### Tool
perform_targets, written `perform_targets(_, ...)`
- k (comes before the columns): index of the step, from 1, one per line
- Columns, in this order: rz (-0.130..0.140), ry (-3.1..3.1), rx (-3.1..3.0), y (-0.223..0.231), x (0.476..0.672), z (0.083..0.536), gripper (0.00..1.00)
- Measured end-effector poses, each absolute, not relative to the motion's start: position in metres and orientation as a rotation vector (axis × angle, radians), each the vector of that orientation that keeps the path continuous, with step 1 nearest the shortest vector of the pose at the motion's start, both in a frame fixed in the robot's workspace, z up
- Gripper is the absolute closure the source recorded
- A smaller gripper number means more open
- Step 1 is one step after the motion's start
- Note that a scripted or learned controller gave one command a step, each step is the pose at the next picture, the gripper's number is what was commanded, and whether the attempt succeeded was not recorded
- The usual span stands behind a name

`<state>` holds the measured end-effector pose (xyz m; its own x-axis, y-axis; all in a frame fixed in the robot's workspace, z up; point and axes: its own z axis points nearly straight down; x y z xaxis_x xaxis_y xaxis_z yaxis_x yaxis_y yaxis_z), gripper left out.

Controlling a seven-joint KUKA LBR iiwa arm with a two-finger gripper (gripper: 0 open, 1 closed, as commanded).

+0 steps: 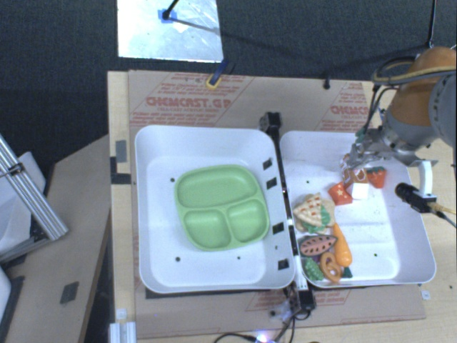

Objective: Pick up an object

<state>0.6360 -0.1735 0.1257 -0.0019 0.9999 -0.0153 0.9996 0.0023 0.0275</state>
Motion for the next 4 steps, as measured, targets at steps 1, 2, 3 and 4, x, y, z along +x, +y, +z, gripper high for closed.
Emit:
perform_targets(1, 0.006, 2.217, 2.216, -0.183, 0.634, 0.181, 1.0)
perform_targets(2, 0.006, 2.221, 2.212, -0.184, 0.636, 0.228, 1.0)
perform_targets(3, 0.0, 2.229, 2.216, -0.147, 0.598, 0.219, 1.0)
perform_targets(4, -0.001, 2.231, 2.216, -0.11, 0.562, 0.212, 1.0)
